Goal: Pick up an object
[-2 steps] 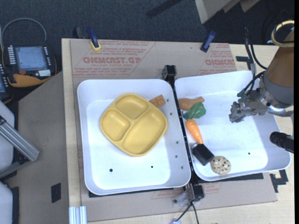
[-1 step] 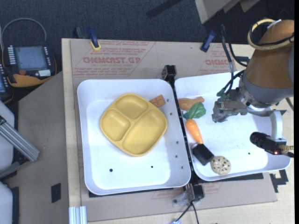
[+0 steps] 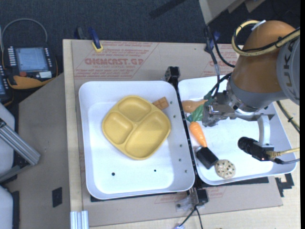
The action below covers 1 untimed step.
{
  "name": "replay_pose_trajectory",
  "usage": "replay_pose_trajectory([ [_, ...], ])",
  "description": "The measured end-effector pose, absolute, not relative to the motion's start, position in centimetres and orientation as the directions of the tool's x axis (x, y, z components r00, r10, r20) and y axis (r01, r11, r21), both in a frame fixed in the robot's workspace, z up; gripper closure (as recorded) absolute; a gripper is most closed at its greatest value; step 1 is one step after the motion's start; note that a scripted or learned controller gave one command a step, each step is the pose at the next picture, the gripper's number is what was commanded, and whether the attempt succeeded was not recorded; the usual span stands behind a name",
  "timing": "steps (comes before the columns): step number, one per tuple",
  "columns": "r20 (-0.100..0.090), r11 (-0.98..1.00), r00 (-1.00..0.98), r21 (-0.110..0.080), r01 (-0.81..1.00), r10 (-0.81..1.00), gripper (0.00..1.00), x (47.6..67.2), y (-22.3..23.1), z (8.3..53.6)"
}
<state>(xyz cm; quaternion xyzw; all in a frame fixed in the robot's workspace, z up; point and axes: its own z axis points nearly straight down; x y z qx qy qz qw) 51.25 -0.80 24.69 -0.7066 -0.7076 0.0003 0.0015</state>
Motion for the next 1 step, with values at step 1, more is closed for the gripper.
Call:
replay_pose_trajectory([
  [1, 0.002, 0.006, -0.006, -0.005, 1.000, 1.000, 1.00, 50.82, 5.15, 22.83],
])
